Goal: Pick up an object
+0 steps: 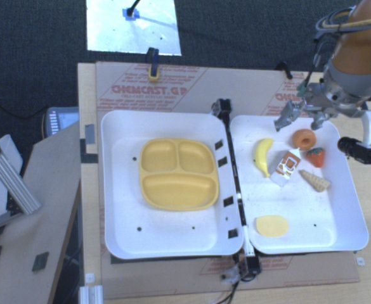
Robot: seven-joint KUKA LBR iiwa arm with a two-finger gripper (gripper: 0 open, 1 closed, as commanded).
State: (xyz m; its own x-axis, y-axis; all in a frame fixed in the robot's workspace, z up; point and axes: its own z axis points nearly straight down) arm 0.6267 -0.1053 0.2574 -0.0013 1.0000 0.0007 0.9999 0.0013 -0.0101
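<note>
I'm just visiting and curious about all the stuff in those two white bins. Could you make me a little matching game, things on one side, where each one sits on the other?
Things:
1. divided yellow tray
2. banana
3. flat yellow disc
4. orange ring

Places:
A. near front edge of the right bin
B. far end of the right bin, just below the gripper
C. middle of the left bin
D. right bin, close to the divider between the bins

Pairs: 1-C, 2-D, 3-A, 4-B
</note>
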